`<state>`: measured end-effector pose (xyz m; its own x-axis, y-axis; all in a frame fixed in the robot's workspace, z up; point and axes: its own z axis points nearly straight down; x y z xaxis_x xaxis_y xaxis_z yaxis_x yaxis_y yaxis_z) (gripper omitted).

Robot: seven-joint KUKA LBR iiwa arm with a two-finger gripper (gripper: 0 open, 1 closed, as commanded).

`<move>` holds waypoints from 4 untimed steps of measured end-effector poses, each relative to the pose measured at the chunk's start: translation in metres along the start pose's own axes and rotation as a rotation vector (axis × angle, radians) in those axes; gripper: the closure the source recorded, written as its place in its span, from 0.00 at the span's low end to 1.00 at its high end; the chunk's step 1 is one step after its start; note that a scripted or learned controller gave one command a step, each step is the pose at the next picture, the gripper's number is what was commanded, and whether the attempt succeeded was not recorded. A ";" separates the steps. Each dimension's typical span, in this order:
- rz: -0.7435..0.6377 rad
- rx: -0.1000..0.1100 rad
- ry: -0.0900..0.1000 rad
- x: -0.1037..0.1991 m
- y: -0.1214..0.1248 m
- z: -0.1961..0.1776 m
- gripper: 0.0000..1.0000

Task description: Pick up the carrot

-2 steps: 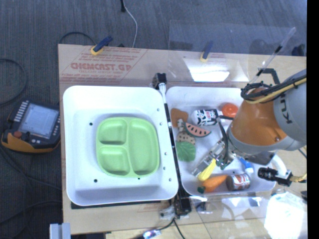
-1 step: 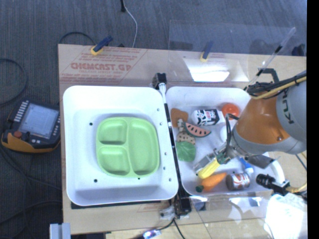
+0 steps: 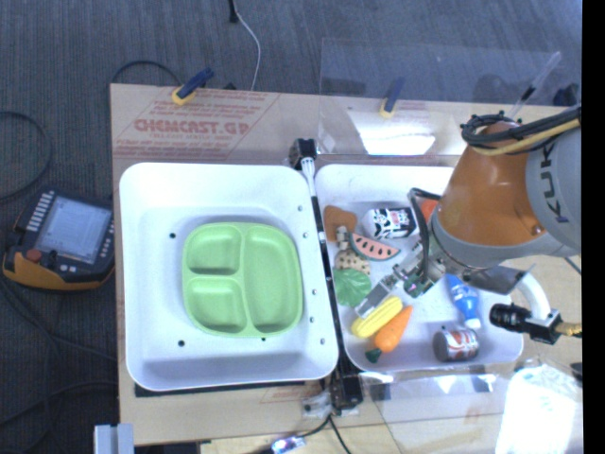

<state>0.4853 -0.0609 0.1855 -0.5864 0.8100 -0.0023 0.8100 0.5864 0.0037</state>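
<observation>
The carrot [image 3: 393, 330] is orange with a green tip and lies near the front of the right bin [image 3: 492, 359], slanting down to the left. It touches a yellow corn cob [image 3: 375, 317] on its left side. My gripper [image 3: 405, 282] hangs just above and behind the carrot and the corn, under the orange band of the arm [image 3: 487, 201]. Nothing is visibly held in it.
The right bin also holds a green leafy toy [image 3: 352, 285], a watermelon slice [image 3: 371, 247], a black-and-white item [image 3: 389, 221], a blue bottle [image 3: 463, 301] and a small can [image 3: 458, 343]. The left bin [image 3: 151, 206] holds a green divided plate [image 3: 244, 277].
</observation>
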 end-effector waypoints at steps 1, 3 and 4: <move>-0.159 0.011 0.008 -0.039 -0.034 0.076 0.00; -0.110 -0.005 -0.003 0.016 0.013 -0.041 1.00; 0.179 0.001 -0.004 -0.046 0.093 -0.125 1.00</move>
<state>0.5873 -0.0432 0.3110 -0.4324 0.9017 -0.0057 0.9017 0.4324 0.0033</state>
